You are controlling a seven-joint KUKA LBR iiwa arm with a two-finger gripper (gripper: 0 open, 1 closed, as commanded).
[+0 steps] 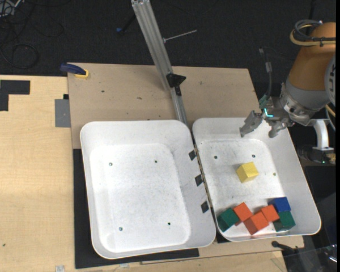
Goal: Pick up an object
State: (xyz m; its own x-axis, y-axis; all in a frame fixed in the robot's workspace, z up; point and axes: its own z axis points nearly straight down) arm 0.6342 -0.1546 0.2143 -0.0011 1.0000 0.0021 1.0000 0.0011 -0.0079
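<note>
**Open gripper above right bin's far rim, blocks untouched**

Nearest the camera, at about 5 o'clock in the right bin (306, 208), a cluster of blocks sits against the near rim: a green block (228, 217), two orange blocks (243, 211) (259, 220), a blue block (281, 204) and a dark green block (285, 222), touching one another. Farther in, near the bin's centre, a yellow block (247, 171) lies alone. The left bin (102, 135) lies at 9 o'clock beside it on the tabletop (119, 92). At 12 o'clock over the right bin's far rim, the gripper (264, 126) hangs with its fingers (250, 123) spread, pinching nothing.
</note>
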